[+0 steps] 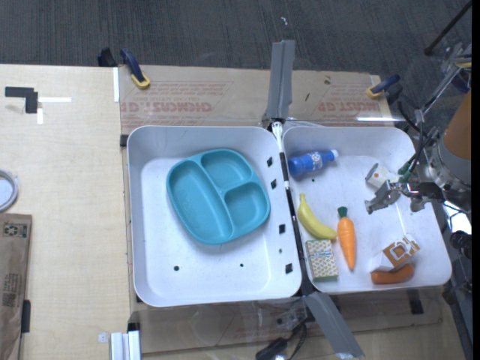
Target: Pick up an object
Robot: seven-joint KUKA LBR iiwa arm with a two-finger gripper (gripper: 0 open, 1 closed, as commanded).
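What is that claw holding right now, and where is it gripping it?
Nothing that I can see. The claw hangs over bare floor of the right bin, apart from the carrot and the blue bottle.

The hand (382, 190) hovers in the right bin (360, 135) above the carrot (346, 238).

The one camera hangs fixed above the bench, well back, looking down at a slant so both shallow white plastic bins (142, 223) fit in frame side by side. The far edge, with brown cardboard sheeting (202, 100) and dark grey carpet (225, 13), sits at the top. The pale wooden benchtop (60, 171) runs off left; the grey arm (442, 178) enters from the right.
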